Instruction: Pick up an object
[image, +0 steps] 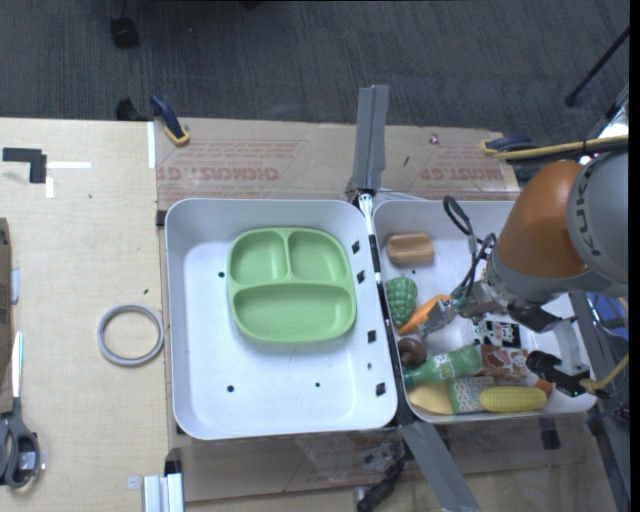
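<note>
Camera view: arm (560, 225) reaches in from right over the right bin (440, 207). Claw (447, 312) sits low among the clutter, just beside the carrot (418, 312); cannot tell its opening, nothing seen held. Right bin holds bread (410, 249) at top, green toy (401, 297) by the left wall, bottle (447, 365), corn (512, 399) and banana (428, 402) along the near edge. Left bin (200, 330) holds a green plate (292, 285). Tape ring (130, 333) and scissors (18, 440) lie on the table (70, 260) at left.
</note>
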